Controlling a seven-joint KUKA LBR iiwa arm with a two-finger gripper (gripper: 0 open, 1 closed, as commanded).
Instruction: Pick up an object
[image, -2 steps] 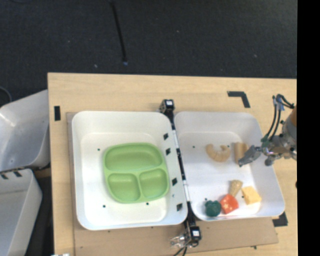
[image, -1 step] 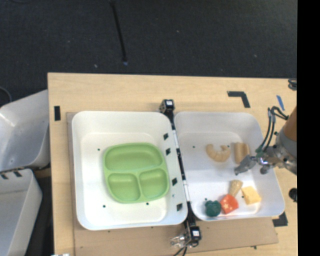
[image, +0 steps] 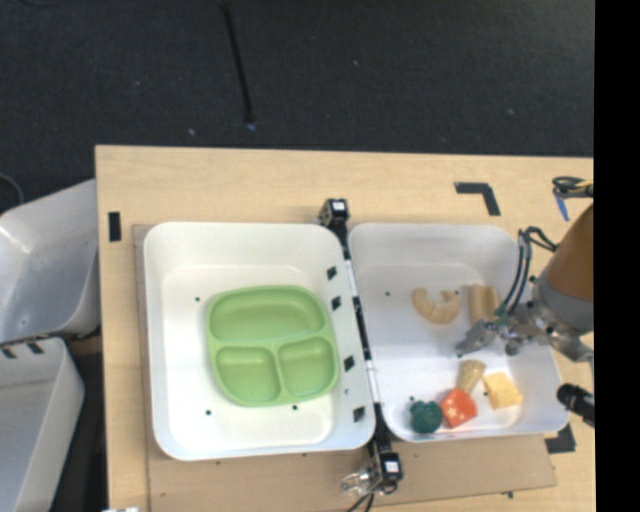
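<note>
Left bin (image: 160, 300): green plate (image: 271, 343) sits mid-bin, three sections. Right of that plate, the other bin (image: 400, 250) holds a pale curved piece (image: 436, 305) and a tan block (image: 483, 299) up top; lower down a dark green lump (image: 427, 417), red piece (image: 458, 407), beige bit (image: 471, 376), yellow block (image: 502, 390). Gripper (image: 487, 337) hangs above the beige bit; finger state unclear, nothing seen held.

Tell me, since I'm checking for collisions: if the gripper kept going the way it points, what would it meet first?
The gripper points toward the view's left, low over the right bin. Straight on, it would probably meet bare bin floor first, passing just below the curved beige piece; its height is unclear.
</note>
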